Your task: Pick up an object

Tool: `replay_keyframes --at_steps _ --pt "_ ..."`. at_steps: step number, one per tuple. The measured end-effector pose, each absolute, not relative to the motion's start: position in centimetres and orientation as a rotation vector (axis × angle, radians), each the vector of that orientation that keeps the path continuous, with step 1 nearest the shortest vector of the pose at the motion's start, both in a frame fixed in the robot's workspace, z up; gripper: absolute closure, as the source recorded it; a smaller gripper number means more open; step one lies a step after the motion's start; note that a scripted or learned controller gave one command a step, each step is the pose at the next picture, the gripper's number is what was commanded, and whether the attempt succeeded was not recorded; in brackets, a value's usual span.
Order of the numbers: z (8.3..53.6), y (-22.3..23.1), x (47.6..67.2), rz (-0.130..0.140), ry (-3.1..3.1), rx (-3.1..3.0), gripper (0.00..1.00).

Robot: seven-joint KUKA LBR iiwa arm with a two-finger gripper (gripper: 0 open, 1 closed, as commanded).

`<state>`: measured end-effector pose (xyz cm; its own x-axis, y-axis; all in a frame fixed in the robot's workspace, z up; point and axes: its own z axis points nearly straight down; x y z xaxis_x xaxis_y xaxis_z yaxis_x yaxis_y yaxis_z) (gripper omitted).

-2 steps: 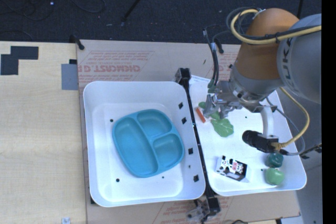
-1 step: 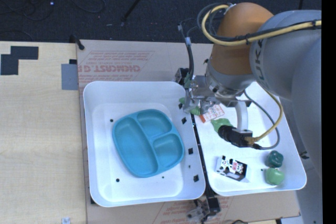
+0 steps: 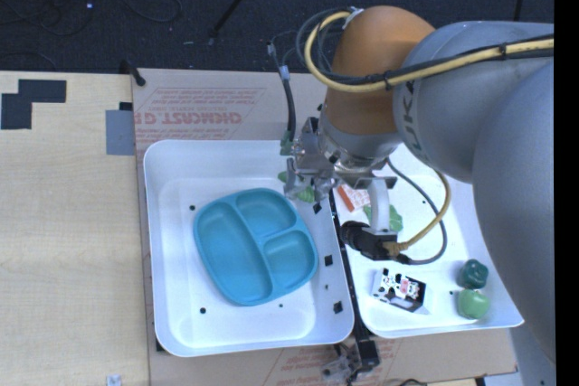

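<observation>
From the camera above the bench, you see the grey arm with its orange band (image 3: 375,59) reaching in from the right and hanging over the divide between the two shallow white bins, its two-finger gripper (image 3: 312,181) low at the far inner edge of the left bin (image 3: 167,185). The wrist hardware hides the tips, so you cannot tell whether the gripper has closed on anything, and nothing is clearly seen held. A bit of green shows right at the gripper, too small to name. In the left bin a blue three-compartment plastic plate (image 3: 253,244) lies flat across the middle, its far right corner near the gripper; it looks like a wide, shallow thing that would be awkward to pinch except by a rim. In the right bin (image 3: 493,314), a small white card-like packet with dark print (image 3: 398,287) lies near the front inner edge, and a dark green rounded piece (image 3: 472,273) sits just beside a lighter green rounded piece (image 3: 472,303) at the front right corner. A black cable connector (image 3: 362,240) trails below the wrist. Judging by the pose, the pick is aimed at the bins' shared wall, and is not yet proven.
</observation>
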<state>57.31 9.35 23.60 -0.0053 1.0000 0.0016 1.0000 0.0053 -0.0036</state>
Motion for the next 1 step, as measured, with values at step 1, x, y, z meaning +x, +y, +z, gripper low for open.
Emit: replay_keyframes --at_steps 1 --pt "23.60 9.14 57.32 0.005 -2.223 -2.217 0.00"
